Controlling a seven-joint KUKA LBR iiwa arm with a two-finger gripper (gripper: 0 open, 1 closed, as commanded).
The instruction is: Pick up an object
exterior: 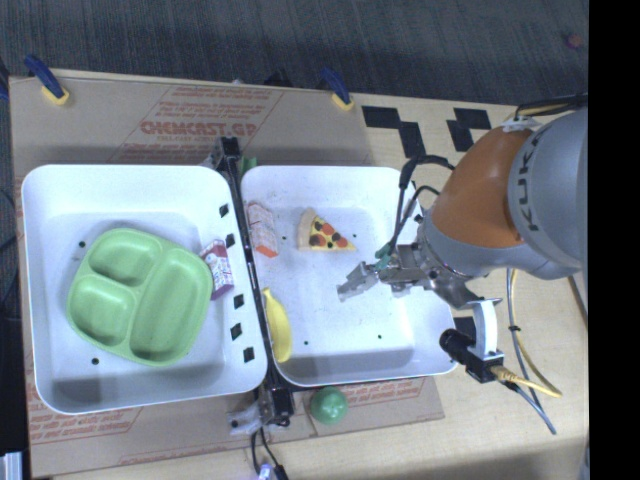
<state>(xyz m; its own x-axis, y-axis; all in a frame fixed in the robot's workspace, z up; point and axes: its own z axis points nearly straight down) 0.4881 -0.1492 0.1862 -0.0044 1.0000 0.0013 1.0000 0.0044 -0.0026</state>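
My gripper (362, 276) hangs over the middle of the right bin (400, 363), pointing left, and looks open with nothing between its fingers. A toy pizza slice (325, 234) lies a short way up and left of it. A red and white packet (262, 228) rests against the bin's left wall. A yellow banana (277, 325) lies along that same wall near the front corner. In the left bin (50, 208) sits a green divided plate (140, 293), with a small maroon packet (217, 265) at its right edge.
A green ball (327, 404) sits on the cardboard just outside the front of the right bin. A black divider (240, 268) runs between the two bins. Blue clamps (45, 78) (335, 86) hold the cardboard's back edge. Cables trail from the arm at right.
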